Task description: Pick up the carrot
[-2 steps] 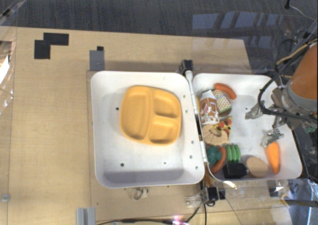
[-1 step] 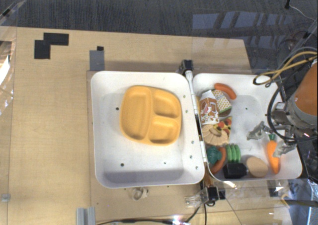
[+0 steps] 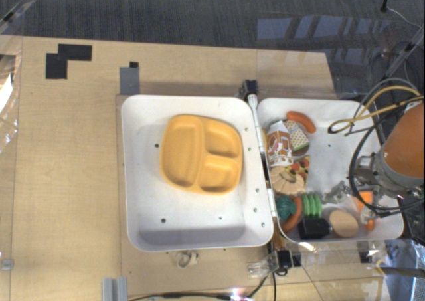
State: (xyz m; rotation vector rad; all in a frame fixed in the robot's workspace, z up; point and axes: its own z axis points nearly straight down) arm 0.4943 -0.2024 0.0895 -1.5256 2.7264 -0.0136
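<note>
Here we are above the bench (image 3: 66,180), two white bins side by side. The left bin (image 3: 143,226) carries a yellow divided tray (image 3: 200,153), sitting roughly in its middle. The right bin (image 3: 332,143) is the busy one: toys crowd along its left wall and near edge. At the top of that pile lies a small sausage (image 3: 300,121), below it a printed can (image 3: 279,147) lying on its side, then a pizza slice (image 3: 292,175). Further down, a teal toy (image 3: 287,207) sits beside a green ridged piece (image 3: 312,204), with a black block (image 3: 313,228) just beside a tan egg-shaped piece (image 3: 343,222).

The arm (image 3: 405,150), orange band showing, comes in from the right and hangs over the right side of that bin, cables looping around it. The gripper (image 3: 362,195) is low at the bin's right part, and orange bits that look like the carrot (image 3: 364,201) peek out right beneath it, near the tan egg. The wrist and cables cover too much: whether the gripper is open or clamped, I cannot tell.
</note>
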